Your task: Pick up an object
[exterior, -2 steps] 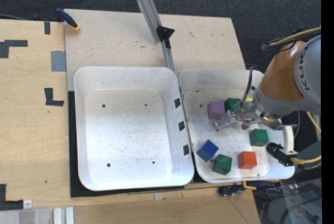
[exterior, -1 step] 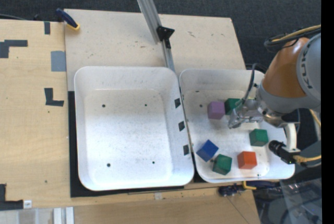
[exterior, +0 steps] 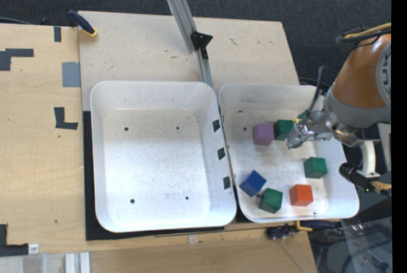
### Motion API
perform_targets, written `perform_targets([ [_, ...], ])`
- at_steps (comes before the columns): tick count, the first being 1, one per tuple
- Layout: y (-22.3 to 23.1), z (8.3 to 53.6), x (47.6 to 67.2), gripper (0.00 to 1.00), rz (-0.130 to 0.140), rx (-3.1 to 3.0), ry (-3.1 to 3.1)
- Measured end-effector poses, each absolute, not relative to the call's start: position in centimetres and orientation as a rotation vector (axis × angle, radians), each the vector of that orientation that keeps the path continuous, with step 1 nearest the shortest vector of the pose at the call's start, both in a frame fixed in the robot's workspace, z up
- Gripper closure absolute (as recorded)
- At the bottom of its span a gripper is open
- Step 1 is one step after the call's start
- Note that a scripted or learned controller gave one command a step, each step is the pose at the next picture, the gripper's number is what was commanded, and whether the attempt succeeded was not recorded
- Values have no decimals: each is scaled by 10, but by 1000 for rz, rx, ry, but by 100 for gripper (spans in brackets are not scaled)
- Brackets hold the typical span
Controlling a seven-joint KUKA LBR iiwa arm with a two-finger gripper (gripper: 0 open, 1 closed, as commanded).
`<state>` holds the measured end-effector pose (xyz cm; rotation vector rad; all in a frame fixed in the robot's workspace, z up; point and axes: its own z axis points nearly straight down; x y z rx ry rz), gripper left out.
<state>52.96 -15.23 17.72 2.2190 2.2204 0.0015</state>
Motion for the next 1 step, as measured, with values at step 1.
perform_targets([
  [1, -147, 221, 534, 100, 3, 2217, 2222],
])
